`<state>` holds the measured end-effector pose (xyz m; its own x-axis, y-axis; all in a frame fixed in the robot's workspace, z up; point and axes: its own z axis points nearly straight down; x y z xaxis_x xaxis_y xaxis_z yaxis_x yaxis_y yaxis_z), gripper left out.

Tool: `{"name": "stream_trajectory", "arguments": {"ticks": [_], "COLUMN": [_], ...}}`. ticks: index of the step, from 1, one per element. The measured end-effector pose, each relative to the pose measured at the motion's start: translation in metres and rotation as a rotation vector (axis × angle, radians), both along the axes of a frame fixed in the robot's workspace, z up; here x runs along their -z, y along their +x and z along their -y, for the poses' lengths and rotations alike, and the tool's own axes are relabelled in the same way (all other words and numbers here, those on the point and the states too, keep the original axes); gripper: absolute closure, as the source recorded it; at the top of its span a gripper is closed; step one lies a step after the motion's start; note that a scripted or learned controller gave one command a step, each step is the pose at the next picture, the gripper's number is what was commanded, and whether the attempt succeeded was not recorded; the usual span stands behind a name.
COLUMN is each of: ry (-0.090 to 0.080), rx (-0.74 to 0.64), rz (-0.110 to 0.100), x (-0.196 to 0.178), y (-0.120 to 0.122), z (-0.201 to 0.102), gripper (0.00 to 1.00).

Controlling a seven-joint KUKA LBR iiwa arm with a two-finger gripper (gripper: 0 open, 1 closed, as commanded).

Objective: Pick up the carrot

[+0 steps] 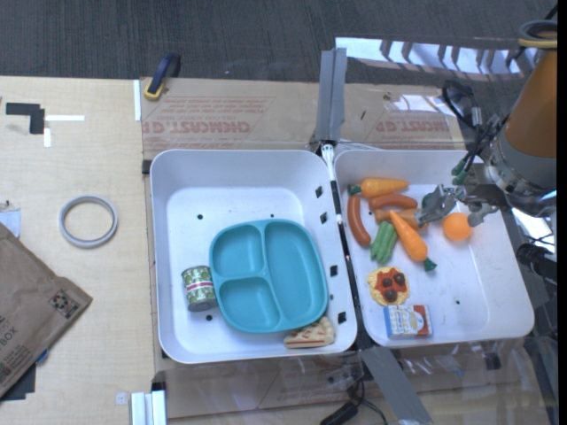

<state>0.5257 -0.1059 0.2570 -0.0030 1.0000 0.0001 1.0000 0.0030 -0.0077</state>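
1. You had a robot test lab in front of you, not a kitchen: the two white bins sat on flattened cardboard over a pale wooden bench.
2. You could see toy food in the right bin, a plastic carrot among it, and a teal divided plate in the left.
3. You had a tape roll lying loose on the bench, and black tape marks stuck near its corner.
4. You saw cables trailing by the grey-and-orange arm, and dark carpet beyond.
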Motion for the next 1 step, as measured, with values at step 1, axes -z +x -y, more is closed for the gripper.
{"name": "stream_trajectory", "arguments": {"ticks": [1], "ry": [0.000], "rx": [0.151], "rz": [0.004], "x": [0.1680], "y": [0.0511], "z": [0.0431], "gripper": [0.00]}}
